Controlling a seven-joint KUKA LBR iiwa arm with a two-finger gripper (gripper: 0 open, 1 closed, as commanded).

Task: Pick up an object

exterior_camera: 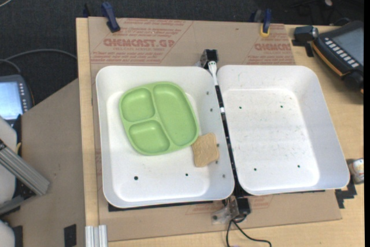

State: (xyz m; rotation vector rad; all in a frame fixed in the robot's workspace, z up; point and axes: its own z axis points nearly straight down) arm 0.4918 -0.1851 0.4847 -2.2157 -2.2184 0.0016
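Two candidates for picking are seen, both in the left bin, which sits left of centre in the frame. A green divided plate lies flat in the upper middle of that bin, its long axis running from upper left to lower right. A small tan square, seemingly a cracker or slice of toast, lies flat just at the plate's lower right corner, touching or very nearly touching its rim, and close to the bin's right wall. The right bin is set alongside, to the right of centre.

Since the arm is said to enter from the right of the frame, both things are judged to lie away to the left across the right bin, the tan square being the nearer of the two. The state of the fingers cannot be told. The square's closeness to the plate rim and the bin wall is judged likely to crowd a grasp.
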